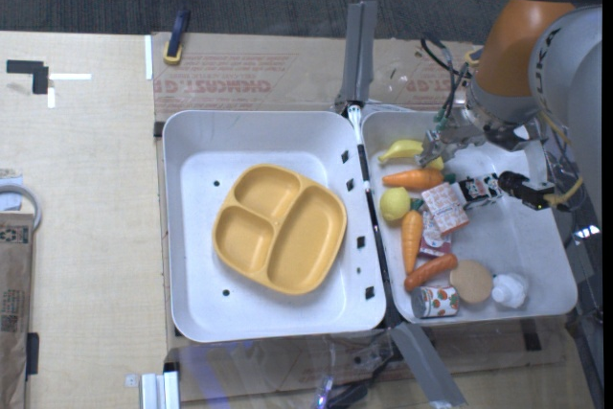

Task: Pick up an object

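The claw (433,148) hangs low over the far left corner of the right bin (536,249), right above the banana (402,149) and the top carrot (414,178). Whether it is wide or narrow, I cannot tell. A lemon (395,203), more carrots and small packets lie just nearer. The left bin (192,206) holds a yellow tray (279,228).

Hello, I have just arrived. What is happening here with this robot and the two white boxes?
A grey and orange robot arm reaches from the right over the right bin, which holds toy food: a banana, carrots, a lemon and small packets. Its gripper is low at the far left part of that bin, beside the banana and the top carrot. Nothing is visibly lifted. The left bin holds a yellow divided plate.
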Robot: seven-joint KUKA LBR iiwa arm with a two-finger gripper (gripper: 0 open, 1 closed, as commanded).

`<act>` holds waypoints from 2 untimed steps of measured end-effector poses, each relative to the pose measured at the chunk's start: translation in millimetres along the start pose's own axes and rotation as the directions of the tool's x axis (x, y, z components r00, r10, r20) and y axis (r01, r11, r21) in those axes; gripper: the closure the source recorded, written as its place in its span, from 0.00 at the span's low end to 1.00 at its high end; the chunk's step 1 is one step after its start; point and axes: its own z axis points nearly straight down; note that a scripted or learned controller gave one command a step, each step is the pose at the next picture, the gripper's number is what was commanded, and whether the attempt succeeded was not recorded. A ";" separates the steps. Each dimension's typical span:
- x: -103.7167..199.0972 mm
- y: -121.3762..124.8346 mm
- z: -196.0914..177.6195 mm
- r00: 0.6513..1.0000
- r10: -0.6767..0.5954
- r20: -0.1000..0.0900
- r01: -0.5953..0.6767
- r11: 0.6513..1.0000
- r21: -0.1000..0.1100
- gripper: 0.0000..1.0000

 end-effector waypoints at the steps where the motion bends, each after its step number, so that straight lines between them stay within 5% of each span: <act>1: 54.8 11.7 -93.7 0.999 0.036 0.002 -0.036 0.999 -0.007 1.00; 2: 73.7 15.0 -132.1 0.997 0.074 0.002 -0.074 0.997 -0.007 1.00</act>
